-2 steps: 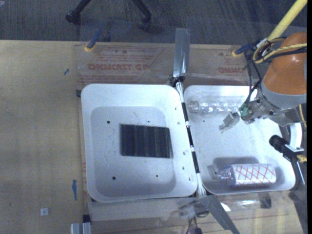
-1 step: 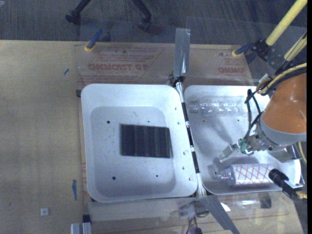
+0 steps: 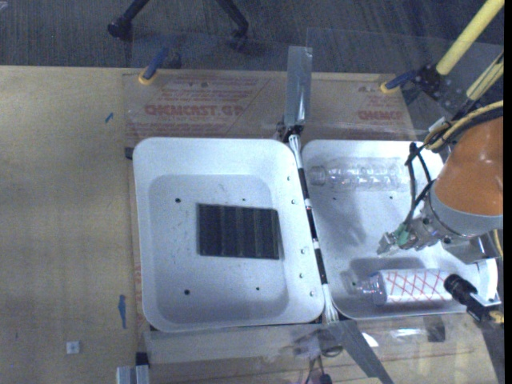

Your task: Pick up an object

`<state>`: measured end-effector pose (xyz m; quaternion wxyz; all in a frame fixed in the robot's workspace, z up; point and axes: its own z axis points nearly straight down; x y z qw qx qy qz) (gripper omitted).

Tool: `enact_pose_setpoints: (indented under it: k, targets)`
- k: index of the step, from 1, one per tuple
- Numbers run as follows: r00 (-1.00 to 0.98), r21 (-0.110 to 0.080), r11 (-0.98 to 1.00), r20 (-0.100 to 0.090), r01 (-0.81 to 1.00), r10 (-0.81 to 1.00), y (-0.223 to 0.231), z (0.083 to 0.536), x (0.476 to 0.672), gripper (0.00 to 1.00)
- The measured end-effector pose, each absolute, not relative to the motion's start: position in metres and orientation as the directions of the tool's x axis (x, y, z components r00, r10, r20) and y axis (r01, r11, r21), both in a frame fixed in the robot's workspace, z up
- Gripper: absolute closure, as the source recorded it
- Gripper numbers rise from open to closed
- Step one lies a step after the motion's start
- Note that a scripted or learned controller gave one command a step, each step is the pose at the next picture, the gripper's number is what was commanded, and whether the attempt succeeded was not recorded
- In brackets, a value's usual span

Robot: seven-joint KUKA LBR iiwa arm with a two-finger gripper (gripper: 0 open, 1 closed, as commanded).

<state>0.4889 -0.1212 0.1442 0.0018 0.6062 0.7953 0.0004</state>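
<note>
The grey arm with the orange band (image 3: 478,178) is seen reaching in from the right over the right shallow white bin (image 3: 352,214). Its gripper (image 3: 398,241) is poised just above a clear plastic bottle with a red cross-hatched label (image 3: 404,286). A second clear bottle (image 3: 356,174) lies near the bin's far wall. A dark ribbed rectangular panel (image 3: 239,231) rests in the left white bin (image 3: 160,214).

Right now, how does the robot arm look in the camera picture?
The arm is grey with a wide orange band, rounded in shape. Black and yellow cables run along it. The gripper is small, of pale metal with a green spot.
</note>
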Motion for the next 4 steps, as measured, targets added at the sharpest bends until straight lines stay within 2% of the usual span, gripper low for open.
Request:
enact_pose_setpoints:
  k: [1, 2, 3, 4]
  targets:
    - [-0.265, 0.003, 0.265, -0.002, 0.964, 0.964, -0.121, 0.144, 0.489, 0.0]
    - [-0.253, 0.002, 0.253, -0.002, 0.967, 0.967, -0.14, 0.162, 0.495, 0.0]
    - [-0.38, 0.002, 0.38, -0.001, 0.925, 0.925, -0.093, 0.241, 0.485, 0.0]
    - [-0.442, 0.001, 0.442, 0.0, 0.897, 0.897, -0.115, 0.103, 0.479, 0.0]
